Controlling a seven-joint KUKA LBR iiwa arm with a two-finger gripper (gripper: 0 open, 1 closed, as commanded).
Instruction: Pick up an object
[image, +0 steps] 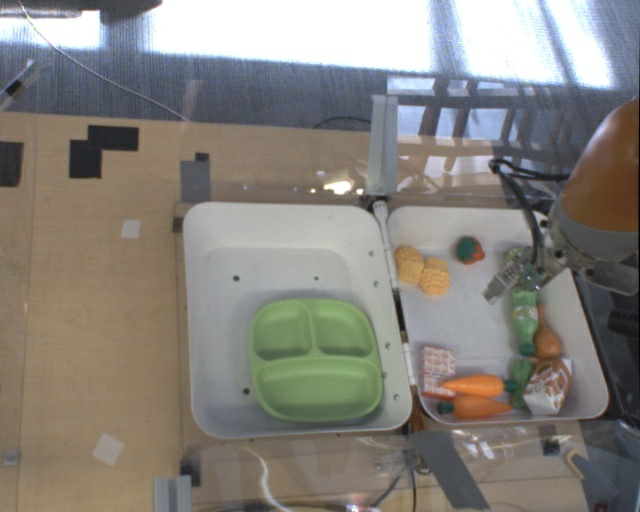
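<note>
Pale wooden bench (90, 330) under a grey floor striped with sunlight; on it, two shallow white bins side by side.

Likeliest candidate for the pick, judged by nearness alone: a green bottle-shaped toy (525, 318), lying lengthwise at about 3 o'clock in the right bin (480, 320), close to the far wall. Loose and unheld, flat on the bin floor. Probably awkward to take, being hemmed in: an orange piece (548, 344) touching its lower end at 5 o'clock, and the bin wall just beyond.

Directly above it, at 12 o'clock from the toy, the gripper (513, 276), hanging low over the bin at the end of the grey arm with its orange band (610, 165). Cannot tell how far the claw is parted, nor see anything caught in it; too small and cluttered with cable to read. Seemingly poised over the crowded side because most of the toys lie there.

Further out in the same bin: a red and green fruit (467, 250) at 12 o'clock, a yellow lumpy pair (422, 270) at 10 o'clock, a patterned packet (437, 362) at 7 o'clock, two carrots (472, 386) at 6 o'clock, a white and brown carton (549, 386) at 5 o'clock.

Over in the left bin (215, 250), a green divided plate (315, 360), well apart from the arm.
</note>
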